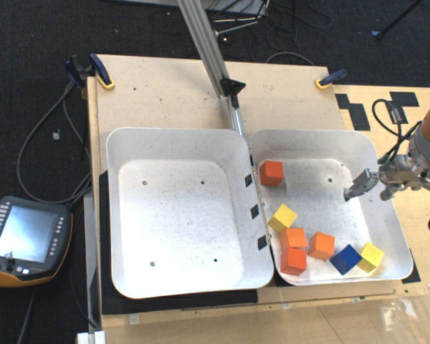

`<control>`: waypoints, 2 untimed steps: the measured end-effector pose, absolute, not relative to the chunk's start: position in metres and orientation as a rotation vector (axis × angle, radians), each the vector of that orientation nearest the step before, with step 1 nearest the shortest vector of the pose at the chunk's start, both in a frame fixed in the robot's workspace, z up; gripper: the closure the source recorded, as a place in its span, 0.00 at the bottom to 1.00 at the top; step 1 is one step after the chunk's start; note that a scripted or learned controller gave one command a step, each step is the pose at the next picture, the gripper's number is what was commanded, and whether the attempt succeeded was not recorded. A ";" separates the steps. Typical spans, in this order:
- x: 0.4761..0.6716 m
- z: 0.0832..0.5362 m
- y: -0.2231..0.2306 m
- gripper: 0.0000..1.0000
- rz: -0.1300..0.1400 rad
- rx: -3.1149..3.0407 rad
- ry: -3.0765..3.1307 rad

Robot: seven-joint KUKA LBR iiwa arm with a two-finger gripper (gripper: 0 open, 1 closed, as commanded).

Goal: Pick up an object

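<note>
Camera view: the arm is cut off at the right edge, and the gripper (373, 183) is seen above the right side of the right bin (358, 143). Its fingers are spread apart, with nothing between them. Small hard-edged cubes lie in that bin: an orange block (271, 173) far left, alone; near the front, a yellow block (282, 217), three orange ones clustered, a blue block (345, 259) and another yellow. The left bin (122, 192) is speckled white.
</note>
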State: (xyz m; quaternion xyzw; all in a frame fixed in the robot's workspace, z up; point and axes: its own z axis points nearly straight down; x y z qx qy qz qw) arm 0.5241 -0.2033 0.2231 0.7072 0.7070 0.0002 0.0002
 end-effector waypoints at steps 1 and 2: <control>0.535 0.094 -0.225 0.00 0.001 2.222 2.219; 0.553 0.096 -0.201 0.00 0.003 2.214 2.226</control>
